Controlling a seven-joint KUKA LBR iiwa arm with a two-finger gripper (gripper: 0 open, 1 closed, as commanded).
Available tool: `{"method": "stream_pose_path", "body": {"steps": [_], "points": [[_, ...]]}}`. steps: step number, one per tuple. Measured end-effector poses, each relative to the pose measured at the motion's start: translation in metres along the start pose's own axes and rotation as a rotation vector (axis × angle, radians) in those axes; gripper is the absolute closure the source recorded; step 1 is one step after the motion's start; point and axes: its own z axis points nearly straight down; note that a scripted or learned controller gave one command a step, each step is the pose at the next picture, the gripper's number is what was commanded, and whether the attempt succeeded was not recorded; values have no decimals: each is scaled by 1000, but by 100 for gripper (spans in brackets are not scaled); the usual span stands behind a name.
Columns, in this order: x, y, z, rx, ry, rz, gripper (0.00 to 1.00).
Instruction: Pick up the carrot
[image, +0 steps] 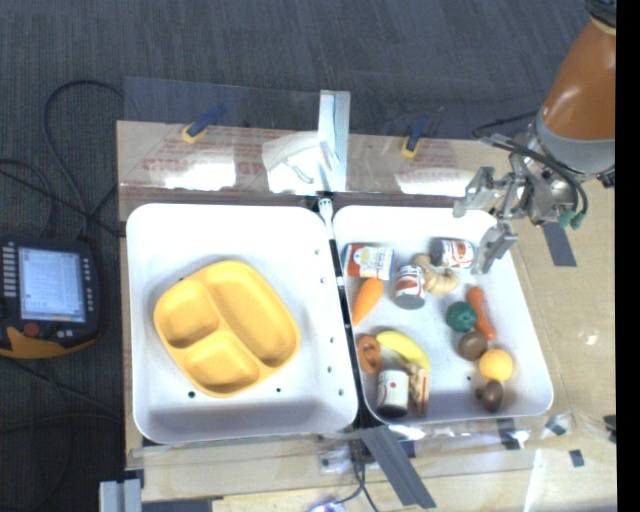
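Note:
An orange carrot (367, 298) lies in the right bin (533, 345), close to its left wall, thick end toward the back. A thinner orange-red carrot-like piece (482, 312) lies near the bin's right side, beside a green vegetable (461, 317). My gripper (472, 238) hangs over the bin's back right corner, above a red and white can (454, 252). Its fingers are spread apart with nothing between them. It is well to the right of the orange carrot and higher than it.
The right bin also holds two more cans (370, 262) (408, 283), a banana (402, 347), a small bottle (393, 390), a yellow fruit (495, 365) and brown items. A yellow divided tray (225, 325) sits in the left bin (150, 400). A pendant (45, 295) lies at the far left.

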Motion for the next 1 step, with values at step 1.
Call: {"method": "stream_pose_path", "body": {"steps": [1], "points": [[83,-9,127,-5,13,-68,0]]}}
